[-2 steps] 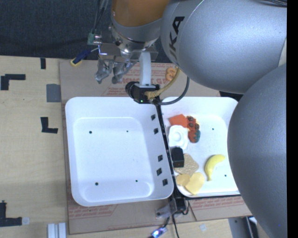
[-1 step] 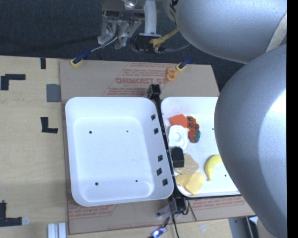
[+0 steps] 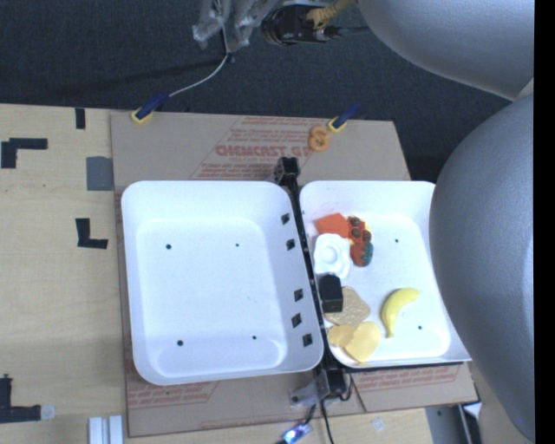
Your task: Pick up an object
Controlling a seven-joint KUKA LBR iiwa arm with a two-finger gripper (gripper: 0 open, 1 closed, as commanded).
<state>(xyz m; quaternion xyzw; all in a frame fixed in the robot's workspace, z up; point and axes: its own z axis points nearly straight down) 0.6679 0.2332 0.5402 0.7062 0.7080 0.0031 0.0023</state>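
Note:
The right bin [image 3: 416, 195] holds several small objects along its left side. An orange piece [image 3: 329, 224] lies at the back, with a dark multi-coloured toy [image 3: 360, 243] beside it. In front of them sit a white round object [image 3: 329, 254], a black block [image 3: 330, 292] and a tan flat piece [image 3: 353, 306]. A yellow banana [image 3: 397, 306] lies to the right, and pale yellow pieces [image 3: 360, 340] lie at the front. My gripper [image 3: 224, 24] is blurred at the top edge, far beyond the bins and over the dark floor.
The left bin [image 3: 139, 260] stands beside the right one on a cardboard sheet [image 3: 251, 152]. The grey arm [image 3: 499, 217] bulks along the right side, overlapping the right bin's edge. A small orange ring [image 3: 319, 137] lies on the cardboard behind the bins.

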